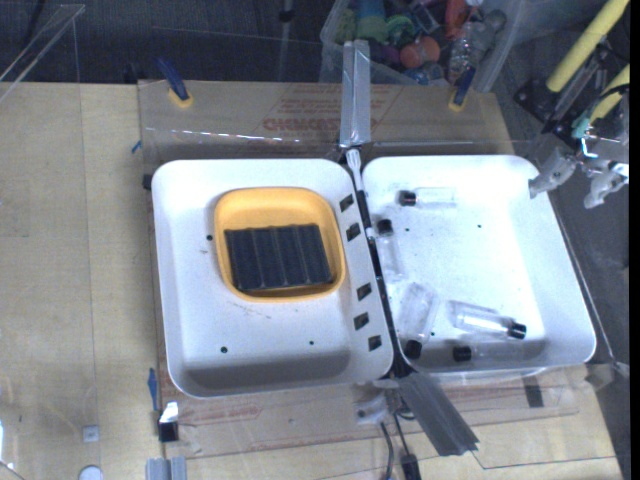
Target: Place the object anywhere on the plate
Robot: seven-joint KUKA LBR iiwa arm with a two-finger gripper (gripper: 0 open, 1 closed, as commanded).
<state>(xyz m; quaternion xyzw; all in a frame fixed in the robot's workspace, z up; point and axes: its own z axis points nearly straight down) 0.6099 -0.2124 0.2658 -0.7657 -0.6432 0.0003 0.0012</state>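
Camera view shows the dark block point(278, 256) lying flat on the yellow plate point(232, 213) in the left bin point(185, 318). The gripper point(572, 180) hangs at the right bin's point(560, 308) far right corner, its fingers apart and holding nothing.

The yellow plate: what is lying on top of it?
A dark ribbed slab lies on the plate, covering most of its middle. What lies beneath the slab is hidden.

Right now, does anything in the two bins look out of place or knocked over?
Nothing looks damaged or spilled. The dark ridged block already lies on the yellow plate in the left bin. The clear black-capped vials lie on their sides, scattered in the right bin.
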